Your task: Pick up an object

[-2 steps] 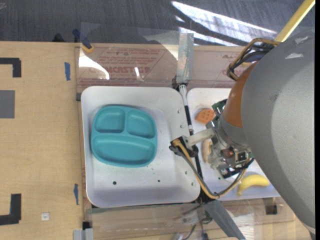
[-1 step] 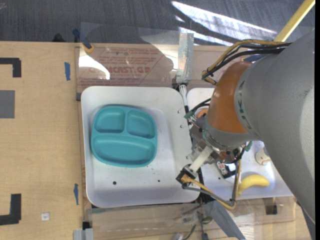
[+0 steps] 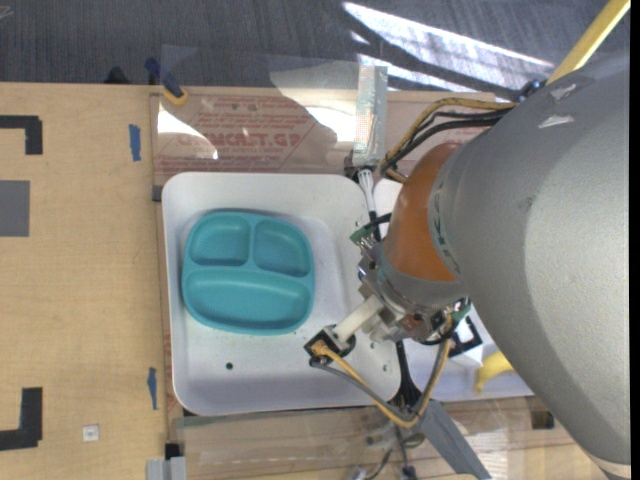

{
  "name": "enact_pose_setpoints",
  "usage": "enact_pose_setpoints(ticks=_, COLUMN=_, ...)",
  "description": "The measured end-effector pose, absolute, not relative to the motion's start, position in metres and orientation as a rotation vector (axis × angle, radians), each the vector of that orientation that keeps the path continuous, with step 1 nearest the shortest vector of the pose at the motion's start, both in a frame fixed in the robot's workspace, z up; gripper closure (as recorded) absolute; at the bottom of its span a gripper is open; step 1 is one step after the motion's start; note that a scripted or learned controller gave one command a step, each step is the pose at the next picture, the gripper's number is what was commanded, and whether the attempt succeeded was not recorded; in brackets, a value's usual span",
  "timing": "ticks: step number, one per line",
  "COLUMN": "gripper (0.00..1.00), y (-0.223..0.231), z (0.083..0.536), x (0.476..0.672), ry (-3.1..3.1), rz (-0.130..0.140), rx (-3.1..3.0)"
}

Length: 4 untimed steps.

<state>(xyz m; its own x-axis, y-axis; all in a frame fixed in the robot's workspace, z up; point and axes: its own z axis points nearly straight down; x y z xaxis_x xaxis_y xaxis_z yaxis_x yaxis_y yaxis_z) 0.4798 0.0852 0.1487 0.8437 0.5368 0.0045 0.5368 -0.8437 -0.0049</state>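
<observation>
The tool (image 3: 420,320) sits under the wrist, hidden by the bulk of the grey arm (image 3: 560,248) and its orange band (image 3: 420,233), so I cannot tell whether it is open or closed. Nothing can be seen held in it. It hangs over the right-hand part of the left white bin (image 3: 200,193), near that bin's lower right corner.

A teal divided plate (image 3: 248,271) lies flat in the left half of the same bin, apart from the tool and to its left. It has two smaller compartments side by side along the far side and one long compartment along the near side. A small dark speck (image 3: 229,367) rests on the bin floor near the plate's lower edge.

A yellow object (image 3: 495,368) pokes out from under the arm to the right of the tool. Most of it is covered, so its kind is unclear.

The bin stands on a tan counter (image 3: 80,268) marked with blue tape (image 3: 134,143).
</observation>
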Motion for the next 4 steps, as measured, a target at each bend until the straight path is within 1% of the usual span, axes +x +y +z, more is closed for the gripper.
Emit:
enact_pose_setpoints(ticks=1, gripper=1.00, y=0.136, z=0.094, x=0.484, ry=-0.319, rz=0.001, rx=-3.124)
enact_pose_setpoints(ticks=2, gripper=1.00, y=0.176, z=0.232, x=0.480, ry=-0.569, rz=-0.015, rx=-3.084)
enact_pose_setpoints(ticks=3, gripper=1.00, y=0.226, z=0.221, x=0.479, ry=-0.317, rz=0.000, rx=-3.125)
enact_pose_setpoints(ticks=4, gripper=1.00, y=0.225, z=0.232, x=0.480, ry=-0.311, rz=-0.005, rx=-3.126)
